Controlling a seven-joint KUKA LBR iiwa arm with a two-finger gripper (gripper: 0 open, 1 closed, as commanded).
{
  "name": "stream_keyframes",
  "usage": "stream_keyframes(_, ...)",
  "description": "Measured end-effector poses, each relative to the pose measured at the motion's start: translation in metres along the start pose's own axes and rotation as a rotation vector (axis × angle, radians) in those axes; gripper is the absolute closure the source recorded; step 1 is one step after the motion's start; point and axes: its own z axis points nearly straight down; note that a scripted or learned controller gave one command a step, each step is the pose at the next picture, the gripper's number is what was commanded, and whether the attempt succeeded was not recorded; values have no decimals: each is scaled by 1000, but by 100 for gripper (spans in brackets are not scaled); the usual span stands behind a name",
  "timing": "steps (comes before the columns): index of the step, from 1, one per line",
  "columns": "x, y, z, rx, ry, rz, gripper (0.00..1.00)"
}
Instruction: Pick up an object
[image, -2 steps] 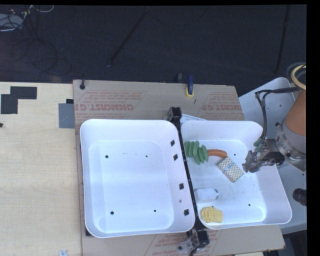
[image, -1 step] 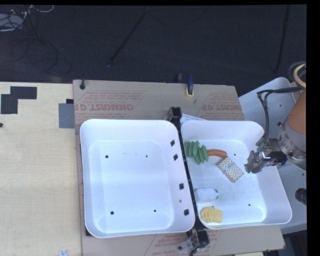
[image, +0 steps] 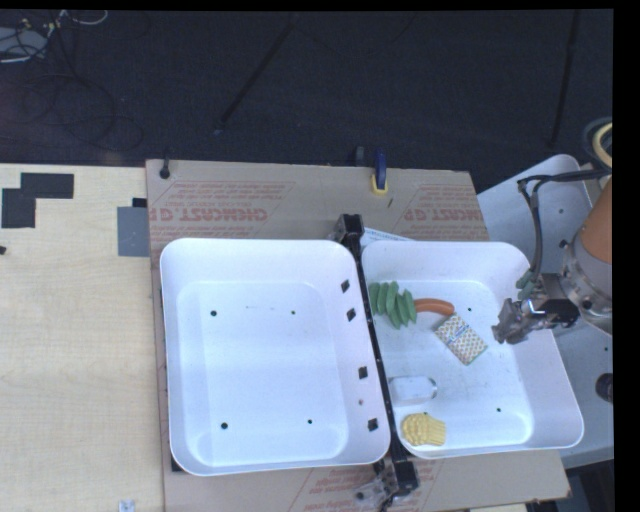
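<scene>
The right bin (image: 545, 415) holds a toy carrot (image: 432, 307) with a green ridged top (image: 393, 303), a small speckled block (image: 461, 339), a white object (image: 412, 388) and a yellow corn piece (image: 423, 430). My gripper (image: 512, 325) hovers over the right part of this bin, just right of the speckled block. Nothing shows between its tips, and their state is unclear from this angle.
The left bin (image: 180, 300) lies beside the right one, a black divider (image: 362, 330) running between them. Both rest on a cardboard sheet (image: 260, 205) on the bench. The arm's grey body (image: 590, 270) and cables hang over the right bin's far right rim.
</scene>
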Motion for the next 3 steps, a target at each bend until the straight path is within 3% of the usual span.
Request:
stream_keyframes(2, 127, -10, -9, -5, 0, -4, 100)
stream_keyframes(3, 104, -11, 43, 2, -2, 5, 100)
